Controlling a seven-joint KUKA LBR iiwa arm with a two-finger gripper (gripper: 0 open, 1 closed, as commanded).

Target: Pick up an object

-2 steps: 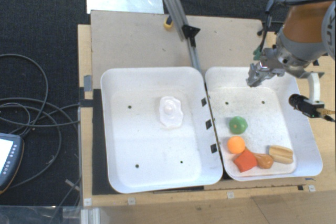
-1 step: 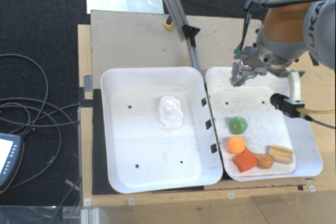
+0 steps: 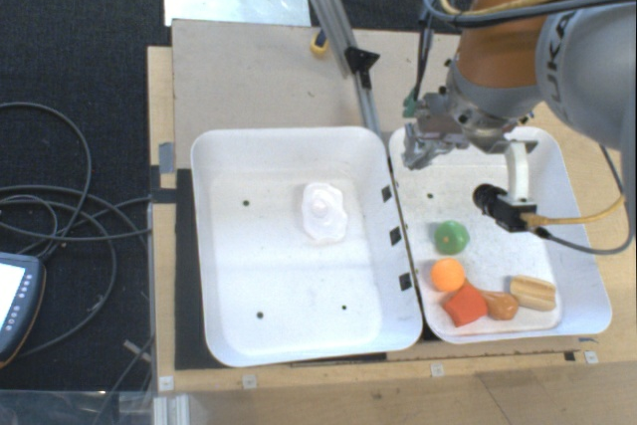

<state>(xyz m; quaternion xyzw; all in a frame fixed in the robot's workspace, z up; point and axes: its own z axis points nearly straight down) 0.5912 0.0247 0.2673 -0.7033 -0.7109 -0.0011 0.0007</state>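
Right: your gripper (image 3: 426, 152) hangs over the far edge of the right bin (image 3: 575, 184); whether its claw is wide or narrow you cannot tell. Targets cluster at that bin's near edge: green piece (image 3: 451, 236), orange ball (image 3: 447, 274), red block (image 3: 464, 306), tan wooden piece (image 3: 532, 292). All look light and rigid. The ball may roll; take the block across its flat sides.
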